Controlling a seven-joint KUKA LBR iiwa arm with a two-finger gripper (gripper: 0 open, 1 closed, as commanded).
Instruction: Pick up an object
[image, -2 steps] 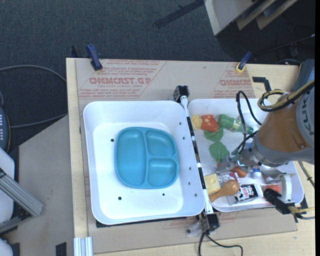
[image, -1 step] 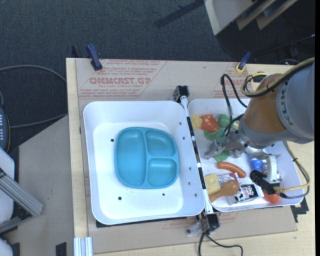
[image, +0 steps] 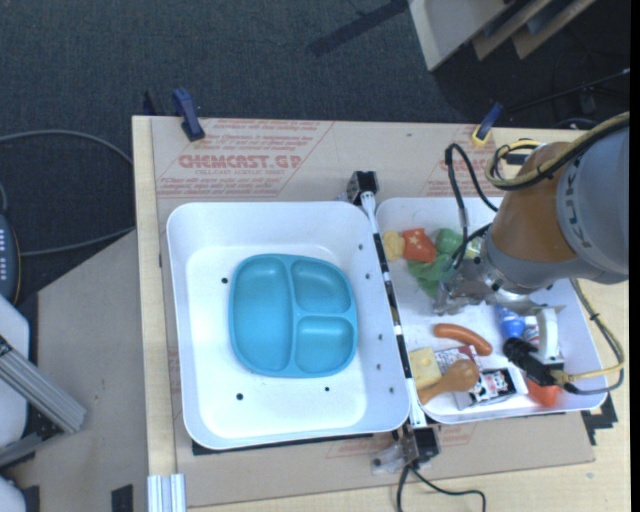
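The right bin (image: 400, 215) holds several small items. At its far left lie an orange piece (image: 392, 245), a red pepper (image: 419, 245) and a green item (image: 447, 240). An orange-red sausage (image: 462, 337) lies in the middle. A yellow block (image: 425, 364), a brown drumstick shape (image: 456, 378) and a black-and-white card (image: 492, 385) sit near the front. My gripper (image: 456, 291) reaches down into this bin, just in front of the green item and above the sausage. The wrist hides its tips.
The left bin (image: 190, 300) carries a blue divided plate (image: 293, 314). A blue object (image: 512, 325), a white piece (image: 548, 330) and an orange piece (image: 545, 394) lie at the right bin's right side, under the arm. Black cables (image: 455, 190) loop above the bin.
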